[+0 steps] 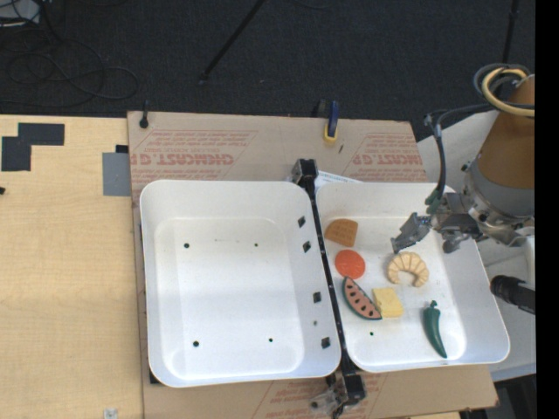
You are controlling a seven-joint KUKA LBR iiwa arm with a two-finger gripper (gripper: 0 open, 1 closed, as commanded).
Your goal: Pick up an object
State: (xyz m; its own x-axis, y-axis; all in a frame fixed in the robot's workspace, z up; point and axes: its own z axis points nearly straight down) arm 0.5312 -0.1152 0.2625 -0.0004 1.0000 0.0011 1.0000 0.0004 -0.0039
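The right bin [489, 334] holds several toy foods: a brown bread piece [341, 231], a red tomato slice [350, 263], a watermelon slice [360, 299], a yellow cheese block [389, 303], a croissant [409, 269] and a green pepper [434, 329]. My gripper [431, 236] hangs over the bin's upper right part, just above and behind the croissant. Its fingers [410, 231] are spread apart, open, with nothing between them.
The left bin [157, 234] sits beside the right one, with a black divider rail [319, 260] between them. Cardboard [227, 151] lies under both bins. The arm's orange band [511, 147] rises at the right edge.
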